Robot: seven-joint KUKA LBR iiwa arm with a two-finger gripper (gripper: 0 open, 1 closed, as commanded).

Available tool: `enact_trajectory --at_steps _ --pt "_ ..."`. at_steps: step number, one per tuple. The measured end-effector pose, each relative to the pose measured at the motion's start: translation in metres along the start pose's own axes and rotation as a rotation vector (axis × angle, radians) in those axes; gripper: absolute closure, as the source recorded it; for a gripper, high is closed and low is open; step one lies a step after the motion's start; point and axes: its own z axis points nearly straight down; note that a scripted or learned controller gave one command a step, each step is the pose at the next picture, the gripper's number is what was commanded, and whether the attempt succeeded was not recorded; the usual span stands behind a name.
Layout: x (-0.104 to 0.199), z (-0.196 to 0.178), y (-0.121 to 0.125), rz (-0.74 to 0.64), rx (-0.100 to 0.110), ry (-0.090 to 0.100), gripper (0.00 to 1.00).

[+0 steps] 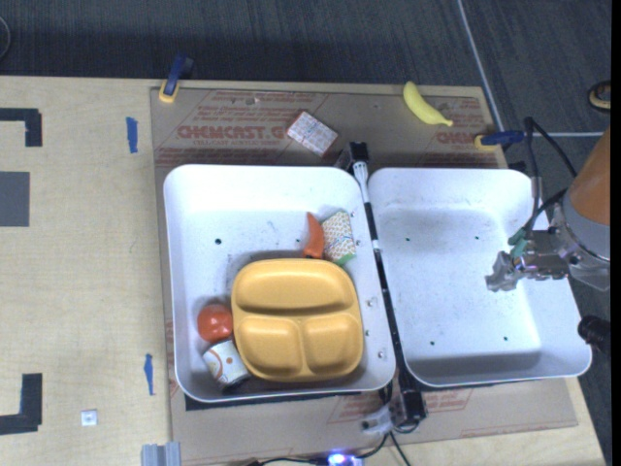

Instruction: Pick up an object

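Note:
The left bin point(184, 260) holds a yellow compartment tray point(296, 318), a red ball point(214, 321), a small white and orange can point(225, 362), an orange carrot-like piece point(314, 236) and a patterned packet point(339, 235). My gripper point(502, 277) hangs low over the right side of the right bin point(437, 357), far from all of these. Nothing shows between its fingers.
A yellow banana point(425, 105) and a small patterned box point(311, 132) lie on the cardboard behind the bins. Blue clamps point(175, 74) hold the cardboard corners. Cables run along the divider between the bins and out at the front.

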Motion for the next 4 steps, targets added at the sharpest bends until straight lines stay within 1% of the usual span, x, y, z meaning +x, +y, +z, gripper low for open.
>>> enact_trajectory --at_steps 1,2,3,4 --pt "0.074 0.006 0.000 0.000 0.001 0.000 1.00" --pt "0.105 -0.001 0.001 0.000 -0.004 -0.001 1.00" --pt "0.086 0.019 -0.001 0.003 0.002 0.000 1.00" --pt "0.083 0.026 0.018 0.001 -0.002 -0.002 1.00"
